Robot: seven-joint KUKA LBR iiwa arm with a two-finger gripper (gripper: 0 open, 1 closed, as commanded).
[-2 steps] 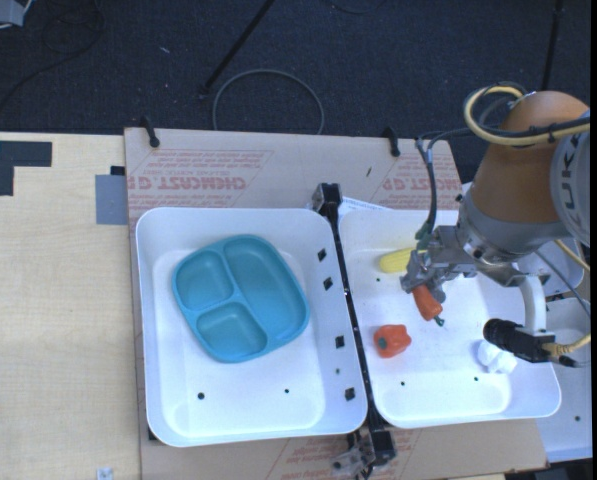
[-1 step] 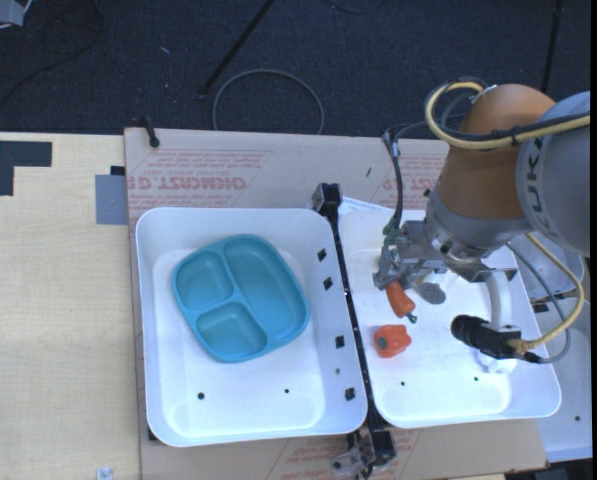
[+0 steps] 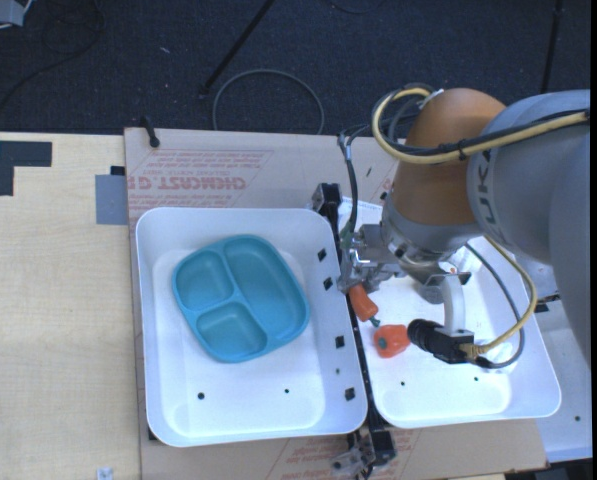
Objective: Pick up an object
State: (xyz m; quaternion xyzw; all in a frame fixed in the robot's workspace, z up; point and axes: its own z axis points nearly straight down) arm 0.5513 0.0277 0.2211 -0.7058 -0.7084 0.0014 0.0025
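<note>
A small orange carrot [image 3: 363, 302] lies in the right bin [image 3: 498, 398], just beside the gripper [image 3: 363, 273], whose state I cannot tell.

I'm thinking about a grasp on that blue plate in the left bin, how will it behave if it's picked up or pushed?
The blue plate looks like moulded plastic with three compartments, so probably stiff and light. It lies flat and wide on the left bin, so it should slide rather than tip or roll. Its smooth, low rim may be slippery and hard for the tool to pinch.
</note>
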